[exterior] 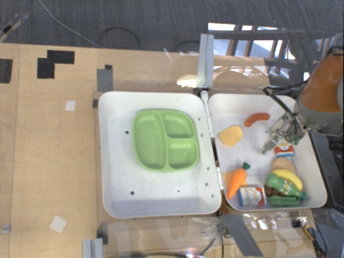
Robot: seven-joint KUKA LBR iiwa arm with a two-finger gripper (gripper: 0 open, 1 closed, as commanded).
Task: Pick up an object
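The arm comes in from the right, orange band up by the bin's far corner, and the gripper [275, 138] hangs low over the right bin [252, 105], its tip aimed down and to the left at bare white floor. Whether it is released or clenched I cannot tell from here; the metal parts blur together, and nothing sits visibly in it. So no pick yet, as far as I can judge: every object lies on the bin floor. Closest to the tool is a small red-and-white carton [285, 151], just beside it on the near side, possibly touching its right edge. Up and to the left of the tip lies the sausage [257, 119], and further left the yellow chip-shaped piece [231, 135]. Below the tool, toward the front wall, the crowd: a carrot [236, 180], a small can [251, 195] on its side, a banana [289, 179] over a green vegetable [282, 191]. Well off to the tool's left, the other bin [115, 144] carries a green divided plate [165, 139], out of play. What's left is the whole job: settle on a target, close on it, lift it clear. The carton looks the handiest from where the tool hangs.
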